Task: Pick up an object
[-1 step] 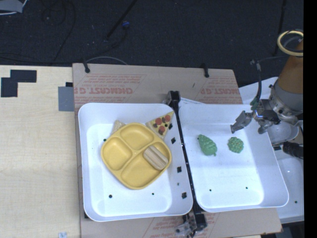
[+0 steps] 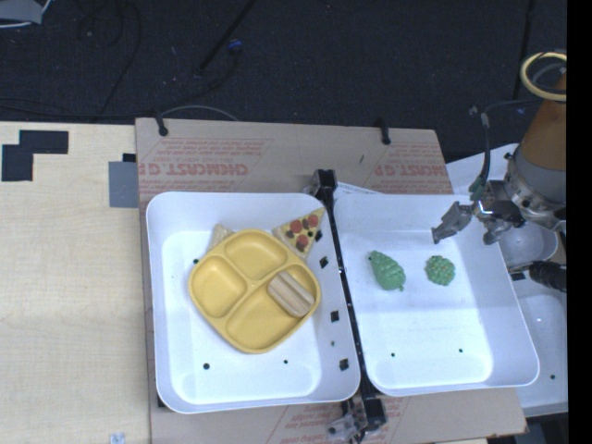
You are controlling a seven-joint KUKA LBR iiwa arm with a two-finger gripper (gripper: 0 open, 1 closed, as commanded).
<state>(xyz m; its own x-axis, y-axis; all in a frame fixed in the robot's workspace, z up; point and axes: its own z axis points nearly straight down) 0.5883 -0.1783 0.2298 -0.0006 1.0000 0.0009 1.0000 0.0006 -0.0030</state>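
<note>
Two green, bumpy toy vegetables lie in the right bin [image 2: 499, 340]: a longer one [image 2: 387, 271] near its left-centre and a rounder one [image 2: 440, 269] just to the right of it. My gripper [image 2: 467, 232] hovers over the bin's upper right part, up and to the right of the round green piece. It is open, its fingers are spread, and nothing is between them. The arm comes in from the right, with the orange band at the frame edge.
The left bin [image 2: 176, 359] holds a yellow divided plate [image 2: 242, 289] with a tan bread-like piece [image 2: 291, 294] in one compartment. A toy pizza slice [image 2: 303, 231] lies by the plate's upper right. A black divider [image 2: 338, 285] runs between the bins.
</note>
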